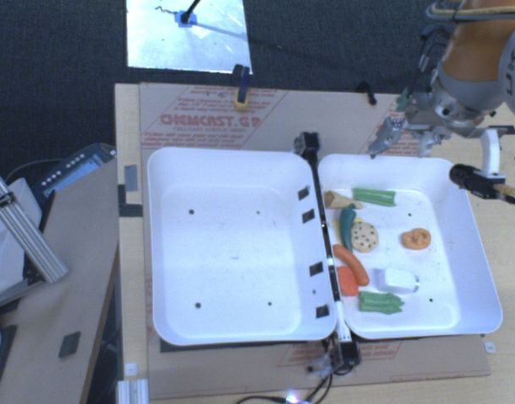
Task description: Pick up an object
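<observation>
Camera view, end effector [405,141] fingers apart w/ nothing between, above right bin [472,259] rim, cardboard [211,112] reads "CHEMCAST GP"

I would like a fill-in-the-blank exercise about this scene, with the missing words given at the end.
1. All the small objects lie in the ____ bin.
2. The gripper hovers over that bin's ____ edge.
3. The round orange slice lies to the ____ of the cookie.
4. The arm carries a band coloured ____.

Missing words: right; far; right; orange
</observation>
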